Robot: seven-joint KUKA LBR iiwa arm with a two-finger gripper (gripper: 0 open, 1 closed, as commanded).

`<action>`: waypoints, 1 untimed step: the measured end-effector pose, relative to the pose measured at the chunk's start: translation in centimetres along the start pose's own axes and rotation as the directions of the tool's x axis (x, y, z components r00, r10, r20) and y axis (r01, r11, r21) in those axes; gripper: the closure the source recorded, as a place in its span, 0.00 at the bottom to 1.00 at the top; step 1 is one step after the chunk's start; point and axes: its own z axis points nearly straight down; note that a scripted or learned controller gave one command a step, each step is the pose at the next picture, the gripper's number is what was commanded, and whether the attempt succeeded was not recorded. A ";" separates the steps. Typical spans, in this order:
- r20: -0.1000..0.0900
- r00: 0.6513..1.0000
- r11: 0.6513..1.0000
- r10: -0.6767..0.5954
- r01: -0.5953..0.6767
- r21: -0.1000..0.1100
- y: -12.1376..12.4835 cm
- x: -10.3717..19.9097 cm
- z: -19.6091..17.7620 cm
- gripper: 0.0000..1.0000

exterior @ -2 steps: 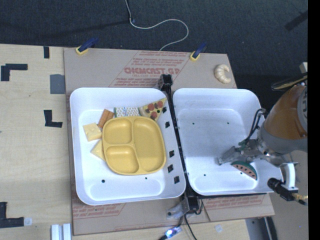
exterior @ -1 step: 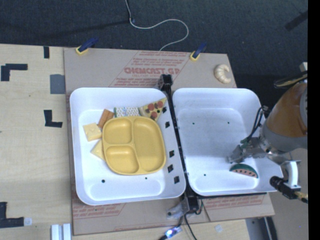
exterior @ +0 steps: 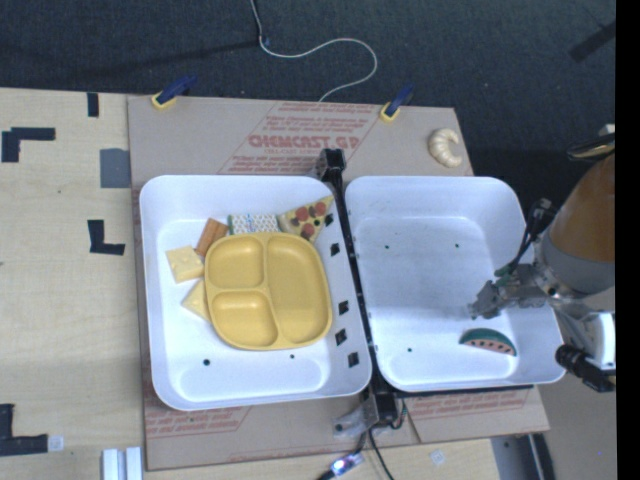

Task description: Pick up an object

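A small flat watermelon-slice toy with a green rind (exterior: pixel 488 342) lies in the right white plastic bin (exterior: pixel 440 208), near its front right corner, long axis running left to right across the bin floor, curved rind toward the back. The hand (exterior: pixel 497 298) hangs just behind it; I cannot tell how its fingers stand. Two bins sit on the tabletop. The left white bin (exterior: pixel 160 268) holds one yellow divided plastic plate (exterior: pixel 268 290) over several small toy food pieces.

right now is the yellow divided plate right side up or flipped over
Right side up: the yellow divided plate shows its three open compartments facing the camera, lying in the left bin.
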 end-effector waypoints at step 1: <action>0.001 1.000 1.000 0.000 0.000 -0.001 -0.1 -0.2 -4.2 1.00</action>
